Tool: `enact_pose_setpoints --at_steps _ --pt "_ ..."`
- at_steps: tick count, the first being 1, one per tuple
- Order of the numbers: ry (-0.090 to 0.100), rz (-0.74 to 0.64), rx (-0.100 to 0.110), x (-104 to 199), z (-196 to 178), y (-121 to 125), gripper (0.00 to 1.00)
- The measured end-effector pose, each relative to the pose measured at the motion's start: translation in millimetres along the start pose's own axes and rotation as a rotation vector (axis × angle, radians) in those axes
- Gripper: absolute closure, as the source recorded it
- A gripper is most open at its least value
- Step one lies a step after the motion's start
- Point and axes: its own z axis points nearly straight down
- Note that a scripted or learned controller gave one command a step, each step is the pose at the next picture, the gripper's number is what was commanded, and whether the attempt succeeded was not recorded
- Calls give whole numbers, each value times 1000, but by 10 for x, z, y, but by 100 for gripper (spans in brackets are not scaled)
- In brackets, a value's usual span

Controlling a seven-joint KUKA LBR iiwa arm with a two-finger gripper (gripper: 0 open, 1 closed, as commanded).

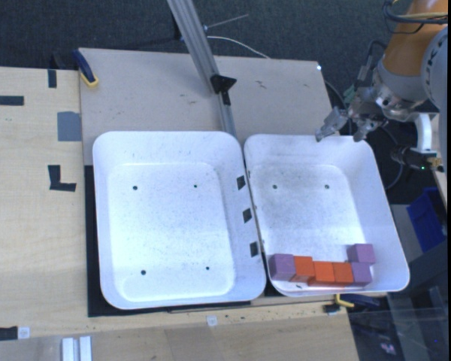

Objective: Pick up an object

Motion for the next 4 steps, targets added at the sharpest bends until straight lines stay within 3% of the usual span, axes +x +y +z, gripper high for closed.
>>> enact_pose_setpoints --at_steps 1,2,4 --pt "1 2 -7 174 -870 -923 0" --pt "0 2 -1 -123 -718 -661 0" --pt "2 0 -2 70 -866 -498 0"
